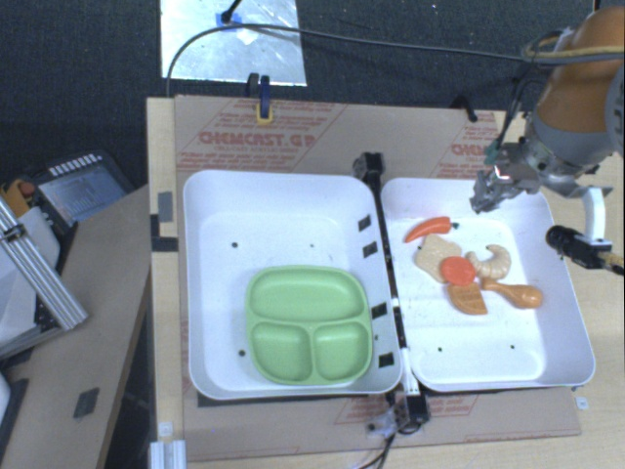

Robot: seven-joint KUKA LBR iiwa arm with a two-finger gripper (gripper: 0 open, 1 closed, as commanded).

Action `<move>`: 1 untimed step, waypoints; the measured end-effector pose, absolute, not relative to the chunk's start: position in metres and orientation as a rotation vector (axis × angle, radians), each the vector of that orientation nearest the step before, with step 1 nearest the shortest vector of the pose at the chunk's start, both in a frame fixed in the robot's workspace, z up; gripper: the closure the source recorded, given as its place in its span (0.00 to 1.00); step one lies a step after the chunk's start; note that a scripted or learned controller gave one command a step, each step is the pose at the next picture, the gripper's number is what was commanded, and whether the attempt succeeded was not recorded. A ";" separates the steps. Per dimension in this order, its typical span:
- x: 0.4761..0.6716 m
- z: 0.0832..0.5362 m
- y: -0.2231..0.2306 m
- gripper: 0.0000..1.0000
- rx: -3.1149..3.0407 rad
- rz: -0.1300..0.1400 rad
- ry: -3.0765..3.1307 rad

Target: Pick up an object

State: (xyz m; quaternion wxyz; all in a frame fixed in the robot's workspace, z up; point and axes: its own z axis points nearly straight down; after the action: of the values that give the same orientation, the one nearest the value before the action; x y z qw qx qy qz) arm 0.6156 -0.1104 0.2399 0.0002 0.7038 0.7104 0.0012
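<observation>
smooth glossy toy food clustered in the right bin [547, 350] near its upper middle, red pepper [429, 228] lying long-axis left to right, bare white floor below; green three-part plate [308, 322] in the left bin [225, 223]; gripper [485, 199] above the back rim, finger state unclear.

2 bins sit side by side. A divided tray [309, 325] lies in the left bin [220, 223]. Right of it, toy food pieces [469, 272] cluster in the right bin [547, 350].
</observation>
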 end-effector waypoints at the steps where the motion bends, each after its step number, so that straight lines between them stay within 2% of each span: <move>1: 0.617 0.247 -0.058 1.00 2.210 0.005 2.232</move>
State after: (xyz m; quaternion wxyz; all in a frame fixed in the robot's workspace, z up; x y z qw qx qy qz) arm 0.6172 -0.0584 0.2466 0.0002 0.7036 0.7106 0.0017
